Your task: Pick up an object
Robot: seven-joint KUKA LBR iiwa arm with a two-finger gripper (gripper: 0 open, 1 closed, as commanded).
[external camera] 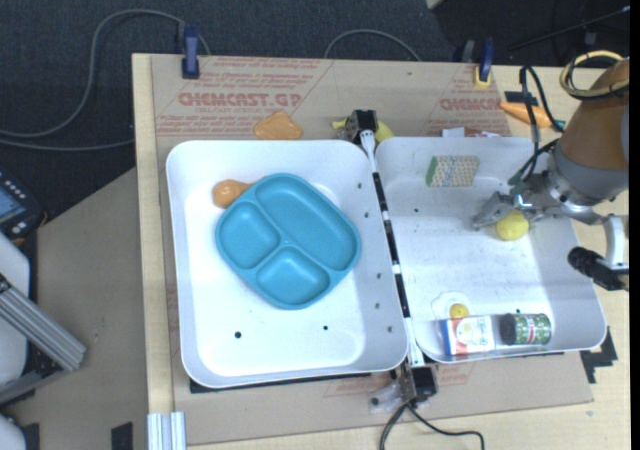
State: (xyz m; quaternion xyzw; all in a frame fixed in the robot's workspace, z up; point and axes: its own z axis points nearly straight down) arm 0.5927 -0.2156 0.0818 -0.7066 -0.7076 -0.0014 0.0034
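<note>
Gripper (503, 210) fingers look spread, poised beside the yellow ball (512, 227) near the right bin's (420, 258) far right side. Small, round and probably light, the ball could roll away; pinching across its middle seems safest.

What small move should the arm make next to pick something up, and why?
Probably lower slightly onto the yellow ball and close. The gripper sits right at the ball in the right bin, with nothing else crowding it; the sponge and the bottle lie well apart. Whether it already grips the ball cannot be told.
</note>
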